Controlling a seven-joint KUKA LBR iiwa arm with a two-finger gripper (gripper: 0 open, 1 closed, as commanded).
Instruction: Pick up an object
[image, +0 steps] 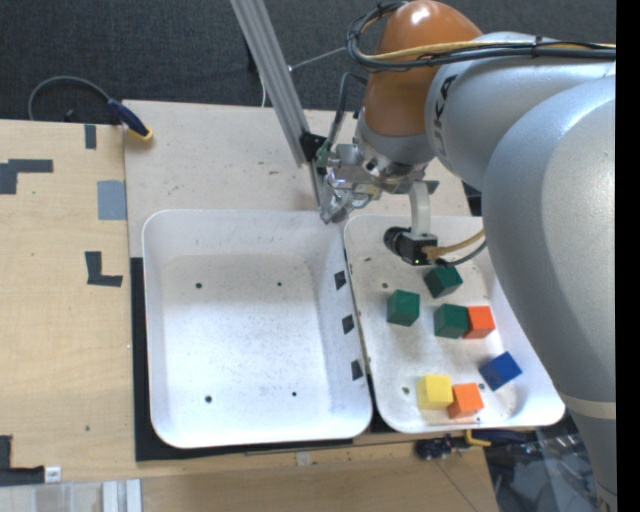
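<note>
Up at twelve o'clock the gripper (338, 208) hangs over the bins' shared rim — its spread I cannot tell; blocks (452, 321) sit in the right bin (380, 400) at four o'clock.

Seven small cubes are lying in the right white bin (372, 262). Three green cubes (403, 307) (442, 280) (451, 321) are sitting mid-bin, an orange cube (481, 321) touching one. A blue cube (500, 369), yellow cube (435, 390) and second orange cube (466, 399) are resting near the front rim.

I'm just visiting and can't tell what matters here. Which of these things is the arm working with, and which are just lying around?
Part of the job:
tool
green blocks
orange blocks
blue block
yellow block
right bin holding them

Just lying about:
left bin
grey tape pieces
black cable
</note>
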